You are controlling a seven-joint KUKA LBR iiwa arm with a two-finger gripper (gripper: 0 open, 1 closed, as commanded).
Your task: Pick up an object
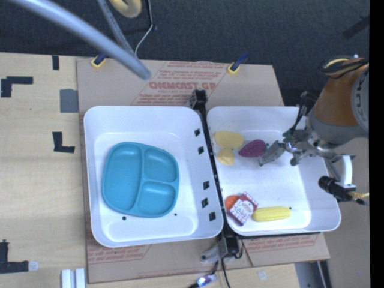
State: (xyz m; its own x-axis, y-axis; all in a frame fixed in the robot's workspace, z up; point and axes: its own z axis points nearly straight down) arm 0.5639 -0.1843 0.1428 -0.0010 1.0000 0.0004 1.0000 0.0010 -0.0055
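In the right bin (312, 188) lie several small things: a purple piece (252, 147), a yellow piece (228, 140) with a smaller yellow bit (225, 156) below it, a corn cob (271, 213), and a red-and-white packet (242, 209) over an orange piece (231, 201). My gripper (273, 153) hangs over the middle of that bin, just right of the purple piece. Nothing shows between its fingers.
The left bin (96, 131) holds a blue divided plate (140, 179). A black hinge strip (207, 167) runs between the two bins. The arm's orange band and grey body (342, 110) reach in from the right. A grey pole (78, 26) crosses the top left.
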